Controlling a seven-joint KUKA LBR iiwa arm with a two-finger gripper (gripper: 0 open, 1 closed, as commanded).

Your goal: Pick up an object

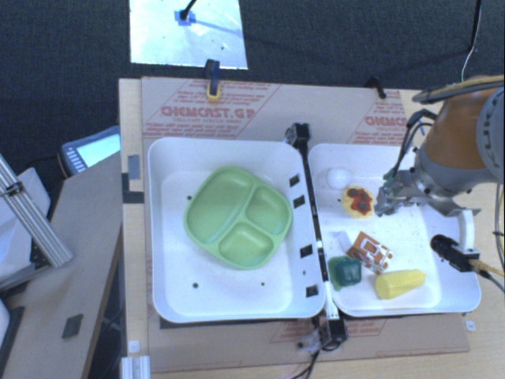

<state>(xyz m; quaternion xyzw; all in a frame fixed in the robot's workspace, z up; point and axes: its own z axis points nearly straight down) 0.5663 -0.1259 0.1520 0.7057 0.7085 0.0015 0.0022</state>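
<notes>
The hand, its spread indeterminable, hangs just beside the yellow-and-red toy, judged light, rounded and slippery, best pinched across its middle.

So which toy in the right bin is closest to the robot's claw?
The round yellow and red toy. It lies just left of the gripper, while the white ball, orange block, green toy and yellow wedge lie farther off.

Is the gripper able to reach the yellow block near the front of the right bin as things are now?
Probably yes. The yellow block lies in the open in the right bin, with nothing on top of it. The gripper sits farther back in that bin, and only the orange-and-white item lies between them.
</notes>
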